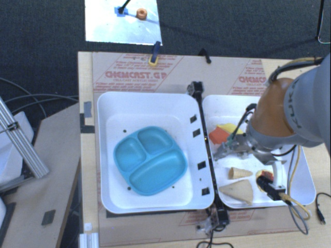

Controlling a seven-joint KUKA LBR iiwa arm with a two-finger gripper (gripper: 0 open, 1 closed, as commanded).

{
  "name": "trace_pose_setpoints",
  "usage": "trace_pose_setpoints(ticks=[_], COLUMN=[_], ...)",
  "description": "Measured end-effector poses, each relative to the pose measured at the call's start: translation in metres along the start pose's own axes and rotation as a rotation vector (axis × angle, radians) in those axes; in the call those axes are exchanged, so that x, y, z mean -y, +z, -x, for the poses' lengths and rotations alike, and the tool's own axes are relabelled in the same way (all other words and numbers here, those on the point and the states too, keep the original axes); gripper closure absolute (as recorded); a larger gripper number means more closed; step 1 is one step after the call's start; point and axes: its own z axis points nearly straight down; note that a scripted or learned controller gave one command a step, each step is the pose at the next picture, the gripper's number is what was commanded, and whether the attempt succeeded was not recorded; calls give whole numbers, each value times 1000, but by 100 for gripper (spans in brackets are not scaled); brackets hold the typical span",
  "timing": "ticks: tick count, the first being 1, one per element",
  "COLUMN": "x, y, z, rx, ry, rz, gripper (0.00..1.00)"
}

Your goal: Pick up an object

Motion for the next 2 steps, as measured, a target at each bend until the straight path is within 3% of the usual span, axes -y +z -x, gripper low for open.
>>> trace_pose_setpoints(ticks=[1,2], x=[53,49], y=[0,-11], z=[40,37], rx=[3,2], ry=[12,7], rz=[-7,1], gripper=[0,100])
